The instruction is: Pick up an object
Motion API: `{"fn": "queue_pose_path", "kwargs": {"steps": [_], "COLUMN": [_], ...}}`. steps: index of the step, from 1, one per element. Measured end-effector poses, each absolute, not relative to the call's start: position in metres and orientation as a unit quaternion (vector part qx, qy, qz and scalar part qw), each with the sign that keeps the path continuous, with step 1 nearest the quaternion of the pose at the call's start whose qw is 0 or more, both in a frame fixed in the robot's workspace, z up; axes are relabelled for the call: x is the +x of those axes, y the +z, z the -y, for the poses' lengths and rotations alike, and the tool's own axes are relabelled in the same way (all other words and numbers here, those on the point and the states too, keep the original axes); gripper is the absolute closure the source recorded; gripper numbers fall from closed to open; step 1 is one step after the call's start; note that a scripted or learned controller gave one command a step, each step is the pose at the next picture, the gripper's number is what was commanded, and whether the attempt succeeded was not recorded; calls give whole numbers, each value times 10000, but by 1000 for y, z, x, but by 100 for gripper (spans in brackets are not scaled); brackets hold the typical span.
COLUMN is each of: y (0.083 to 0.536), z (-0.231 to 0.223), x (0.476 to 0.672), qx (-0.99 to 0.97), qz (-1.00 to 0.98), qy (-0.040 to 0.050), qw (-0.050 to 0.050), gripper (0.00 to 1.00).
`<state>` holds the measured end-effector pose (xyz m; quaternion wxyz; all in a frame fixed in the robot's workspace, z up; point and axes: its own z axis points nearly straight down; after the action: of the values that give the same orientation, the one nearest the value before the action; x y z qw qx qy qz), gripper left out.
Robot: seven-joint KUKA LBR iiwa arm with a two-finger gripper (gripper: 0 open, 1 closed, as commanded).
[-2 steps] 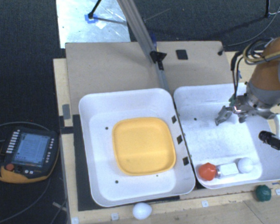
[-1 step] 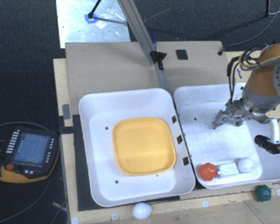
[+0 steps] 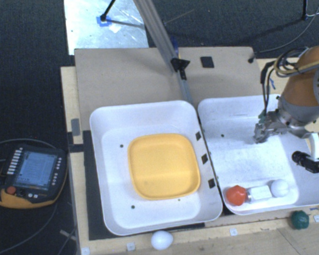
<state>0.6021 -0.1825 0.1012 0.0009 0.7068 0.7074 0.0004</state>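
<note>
One fixed camera, high above the bench, angled down, both bins framed

Even, bright overhead light, glare on the white bins, slightly soft focus.

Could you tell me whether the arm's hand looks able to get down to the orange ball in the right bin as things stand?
Probably yes: the orange ball lies uncovered near the right bin's front edge, with bare floor between it and the hand.
</note>
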Motion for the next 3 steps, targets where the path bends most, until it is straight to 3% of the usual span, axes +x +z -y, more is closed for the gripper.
{"fn": "queue_pose_path", "kwargs": {"steps": [2,3], "y": [224,261], "z": [184,184], "x": [608,609], "qx": [7068,7068], "qz": [-7074,-7075], "qy": [16,11], "qw": [27,18], "gripper": [100,100]}}
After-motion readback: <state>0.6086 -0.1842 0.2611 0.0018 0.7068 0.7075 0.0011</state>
